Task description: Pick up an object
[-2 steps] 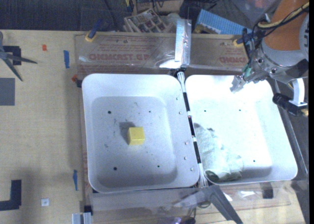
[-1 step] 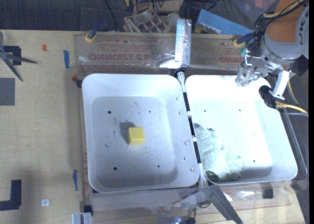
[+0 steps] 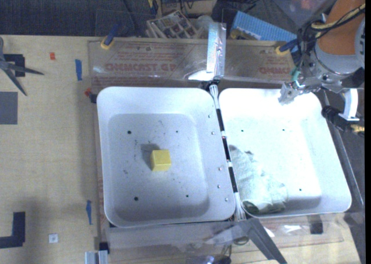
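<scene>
One yellow block (image 3: 161,160) sits in the left bin (image 3: 116,106) — a crumpled white cloth (image 3: 258,184) lies in the right bin (image 3: 330,158). Far right, the gripper (image 3: 290,90) hangs above — its grip can't be told.

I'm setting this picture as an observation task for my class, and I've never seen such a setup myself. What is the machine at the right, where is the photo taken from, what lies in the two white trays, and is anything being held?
The photo comes from one fixed camera above a wooden bench, looking down at a slant. The machine at the right is a robot arm, grey with an orange band; it ends in a two-finger gripper, which sits over the far edge of the right bin. I can't see anything held between its fingers. The left bin holds a small yellow block. The right bin holds a crumpled whitish cloth near its left wall. Its job is to pick something up.
</scene>
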You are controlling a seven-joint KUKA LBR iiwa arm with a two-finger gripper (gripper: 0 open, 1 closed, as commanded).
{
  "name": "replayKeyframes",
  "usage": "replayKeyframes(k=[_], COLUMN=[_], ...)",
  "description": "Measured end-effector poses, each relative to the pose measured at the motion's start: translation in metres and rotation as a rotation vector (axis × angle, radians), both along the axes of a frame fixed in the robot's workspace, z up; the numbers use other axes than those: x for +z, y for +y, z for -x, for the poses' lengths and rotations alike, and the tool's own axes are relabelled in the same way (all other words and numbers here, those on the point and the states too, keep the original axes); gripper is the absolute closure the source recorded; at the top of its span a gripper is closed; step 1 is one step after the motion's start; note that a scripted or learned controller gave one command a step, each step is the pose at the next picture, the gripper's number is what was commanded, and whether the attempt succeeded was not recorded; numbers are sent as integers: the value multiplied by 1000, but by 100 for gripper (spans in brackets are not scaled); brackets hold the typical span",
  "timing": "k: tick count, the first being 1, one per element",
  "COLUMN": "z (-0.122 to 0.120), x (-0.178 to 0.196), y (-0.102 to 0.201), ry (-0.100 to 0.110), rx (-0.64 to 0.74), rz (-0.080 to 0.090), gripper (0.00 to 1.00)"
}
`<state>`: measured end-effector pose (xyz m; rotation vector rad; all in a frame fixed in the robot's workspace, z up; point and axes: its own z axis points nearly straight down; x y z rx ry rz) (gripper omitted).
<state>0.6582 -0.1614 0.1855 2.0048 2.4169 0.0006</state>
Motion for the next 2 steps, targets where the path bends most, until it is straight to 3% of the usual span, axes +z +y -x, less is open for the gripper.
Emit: replayKeyframes(k=[1, 2], z=[-9, 45], x=[-35, -23], y=[-18, -30], ry=[-2, 2], rx=[-596, -420], rz=[0, -1], gripper=[100, 100])
